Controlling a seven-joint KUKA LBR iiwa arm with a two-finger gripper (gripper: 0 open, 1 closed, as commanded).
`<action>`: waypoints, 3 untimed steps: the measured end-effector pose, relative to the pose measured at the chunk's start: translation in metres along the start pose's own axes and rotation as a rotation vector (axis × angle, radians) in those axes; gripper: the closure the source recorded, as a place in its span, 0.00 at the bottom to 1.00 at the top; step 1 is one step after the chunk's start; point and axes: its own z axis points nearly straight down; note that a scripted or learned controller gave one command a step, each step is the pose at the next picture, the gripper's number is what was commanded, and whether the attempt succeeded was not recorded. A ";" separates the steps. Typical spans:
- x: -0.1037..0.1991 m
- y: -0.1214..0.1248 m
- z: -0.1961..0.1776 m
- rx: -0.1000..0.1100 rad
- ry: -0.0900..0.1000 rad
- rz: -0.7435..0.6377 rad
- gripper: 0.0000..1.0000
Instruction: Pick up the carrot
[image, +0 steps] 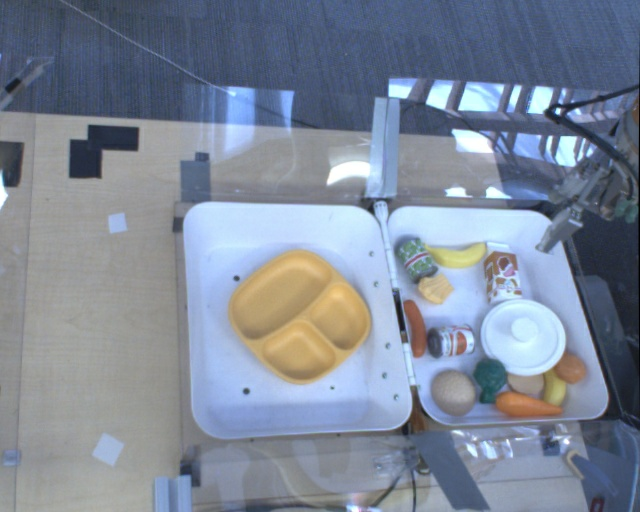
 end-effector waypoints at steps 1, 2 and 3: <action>0.086 -0.039 0.135 0.002 0.022 -0.098 0.00; 0.159 -0.003 0.113 0.001 0.013 0.132 0.00; 0.156 -0.002 0.102 0.000 0.005 0.125 1.00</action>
